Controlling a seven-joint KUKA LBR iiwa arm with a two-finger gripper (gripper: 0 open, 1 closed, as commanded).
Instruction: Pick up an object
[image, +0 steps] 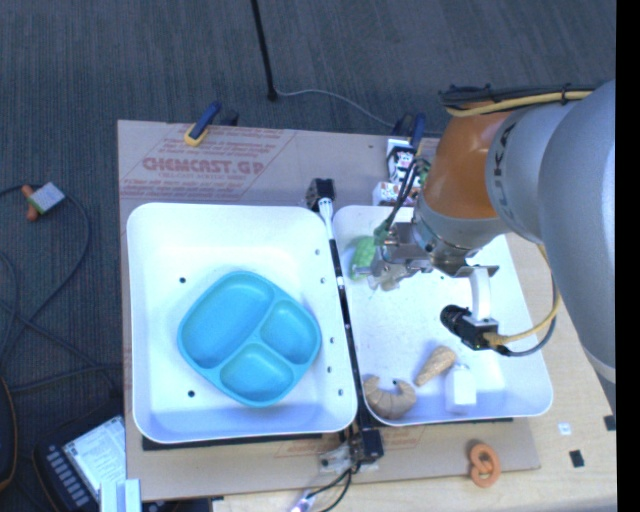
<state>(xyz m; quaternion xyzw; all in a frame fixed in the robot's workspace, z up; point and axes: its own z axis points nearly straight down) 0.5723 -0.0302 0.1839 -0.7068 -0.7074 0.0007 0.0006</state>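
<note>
Arm: grey KUKA with orange band (462, 160) reaches in over the right bin (520, 400)
Gripper: gripper (385, 272) low at the bin's upper-left part, near the divider; whether the claw is open or closed I cannot tell, the wrist body hides the tips
Candidate object: a small green item (362, 255) just beside the gripper, partly hidden; contact not resolvable
Other objects, right bin: croissant-shaped piece (390, 397) at the front wall, tan cone-like piece (434, 364) near it, white block (462, 385) just beside that
Left bin: left bin (160, 240) holds a blue three-compartment plate (250, 337)
Step (judged): closing in on the green item, grasp unconfirmed
Technique note: centre the tips either side of the item, keep clear of the bin wall, close fully before lifting, lift straight up
Risk: item sits close to the wall, could get nudged away
</note>
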